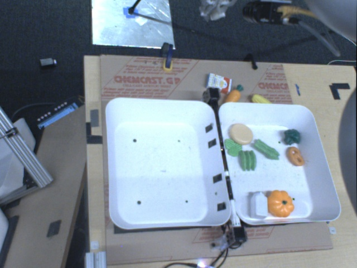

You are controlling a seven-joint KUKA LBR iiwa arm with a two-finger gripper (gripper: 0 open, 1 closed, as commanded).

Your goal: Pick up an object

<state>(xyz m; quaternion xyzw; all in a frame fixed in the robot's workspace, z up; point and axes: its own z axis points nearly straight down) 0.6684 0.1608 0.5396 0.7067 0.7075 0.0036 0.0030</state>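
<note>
Observation, single overhead view. The gripper hangs at the top edge of the frame, at about 12 o'clock from the right bin, above the dark floor and off the bench. It is blurred and seen from above; whether the pincer is spread or pressed together cannot be told. Nothing is visible in its grasp.

All candidate objects lie well apart from the pincer, toward its 6 o'clock. Contents of the right bin:
- A tan disc sits at the bin's 10 o'clock, the item nearest the pincer.
- A pale green leaf piece touches the disc at its 7 o'clock.
- The pea pods lie just beside the leaf piece, at its 5 o'clock.
- A green bean lies slantwise near the bin's centre.
- A dark green broccoli sits at 2 o'clock.
- An orange ring-shaped piece lies just beside the broccoli, at its 6 o'clock.
- An orange pumpkin stands at the bin's 6 o'clock, touching a grey-white block at its 9 o'clock.

Outside the bin, beyond its 12 o'clock rim on the cardboard, lie a carrot, a yellow piece and a small carton. These lie between the pincer and the bin.

The left bin adjoins the right bin at its 9 o'clock side.
</note>
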